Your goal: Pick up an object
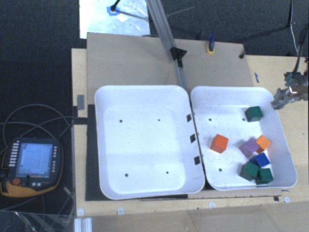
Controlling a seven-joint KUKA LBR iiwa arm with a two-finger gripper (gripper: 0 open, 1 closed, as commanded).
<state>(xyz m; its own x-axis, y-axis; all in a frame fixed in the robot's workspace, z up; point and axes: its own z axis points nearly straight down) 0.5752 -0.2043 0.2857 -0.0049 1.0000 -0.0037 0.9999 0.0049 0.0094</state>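
The right bin (231, 96) holds several small blocks. An orange cube (219, 143) sits near its middle. A dark green cube (253, 113) lies toward the back right. A purple block (249, 147), a small orange block (263, 141), a blue block (261, 159) and two green blocks (250, 170) cluster at the front right. My gripper (281, 99) hangs at the far right, just outside the bin's right rim and beyond the dark green cube, with nothing seen in it.
The left bin (142, 94) stands beside the right one. A slanted metal pole (162, 23) crosses the back of the bench. A teach pendant (32, 164) with cables lies on the floor at the left.
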